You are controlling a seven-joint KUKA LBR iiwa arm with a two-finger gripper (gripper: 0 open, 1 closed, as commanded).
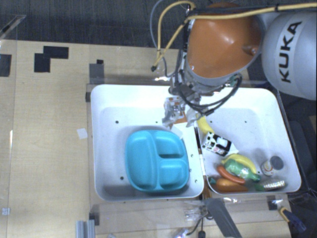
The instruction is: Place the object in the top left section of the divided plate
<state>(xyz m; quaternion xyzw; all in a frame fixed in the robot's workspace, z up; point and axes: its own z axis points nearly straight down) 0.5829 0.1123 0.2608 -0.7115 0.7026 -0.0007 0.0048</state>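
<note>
Plate (157,159) long axis vertical; gripper (174,114) above.

One cam, fixed above my bench, looking down at a slant. Landmark: the light-blue plastic divided plate (157,159) sits just below frame centre. My arm enters from the right, above the plate. Mid distance: both shallow white bins (114,108) fit, w/ bench around them.

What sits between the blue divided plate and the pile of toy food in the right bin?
In the camera view, the white rims where the two bins meet run between the blue divided plate and the toy food pile. No loose item lies there.
</note>
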